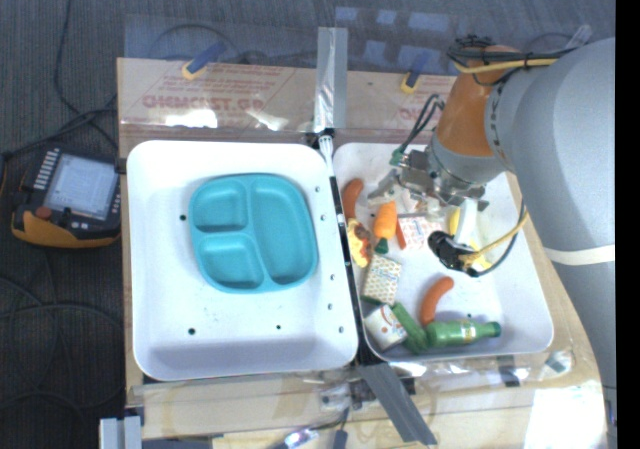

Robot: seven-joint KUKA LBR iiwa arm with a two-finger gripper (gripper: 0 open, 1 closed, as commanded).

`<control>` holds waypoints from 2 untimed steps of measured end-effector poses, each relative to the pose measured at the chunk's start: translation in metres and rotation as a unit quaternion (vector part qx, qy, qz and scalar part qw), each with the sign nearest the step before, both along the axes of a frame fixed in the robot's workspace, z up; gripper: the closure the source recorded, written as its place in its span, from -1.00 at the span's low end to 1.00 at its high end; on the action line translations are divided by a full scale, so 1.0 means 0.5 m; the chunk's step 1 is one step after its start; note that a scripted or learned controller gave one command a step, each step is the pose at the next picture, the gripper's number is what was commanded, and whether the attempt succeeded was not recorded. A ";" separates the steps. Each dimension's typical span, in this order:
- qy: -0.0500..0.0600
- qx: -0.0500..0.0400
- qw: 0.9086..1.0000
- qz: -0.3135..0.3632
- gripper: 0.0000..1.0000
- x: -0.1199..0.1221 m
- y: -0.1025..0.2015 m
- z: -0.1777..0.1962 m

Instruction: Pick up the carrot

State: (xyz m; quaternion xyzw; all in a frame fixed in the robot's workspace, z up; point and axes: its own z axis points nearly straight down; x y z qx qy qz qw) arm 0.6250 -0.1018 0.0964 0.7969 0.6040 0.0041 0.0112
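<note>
Grey two-finger gripper (408,177) hovers over right white bin (520,322); jaw state cannot be told. Small orange plastic carrot (385,221) lies just below-left, near bin divider, crowded by toy food. Best approach: descend centred, avoid neighbouring red-white packet (410,231).

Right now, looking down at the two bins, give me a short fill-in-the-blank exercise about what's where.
1. The blue divided tray lies in the ____ bin as the camera sees it.
2. The carrot lies in the right bin, and its colour is ____.
3. The gripper hangs above the ____ bin as the camera sees it.
4. The bottle lying near the right bin's front edge is ____ in colour.

Missing words: left; orange; right; green
</note>
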 end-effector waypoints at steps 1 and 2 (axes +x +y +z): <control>0.012 0.003 0.996 0.085 -1.00 0.042 -0.047 0.116; -0.005 -0.002 0.996 0.090 -1.00 0.085 -0.026 0.044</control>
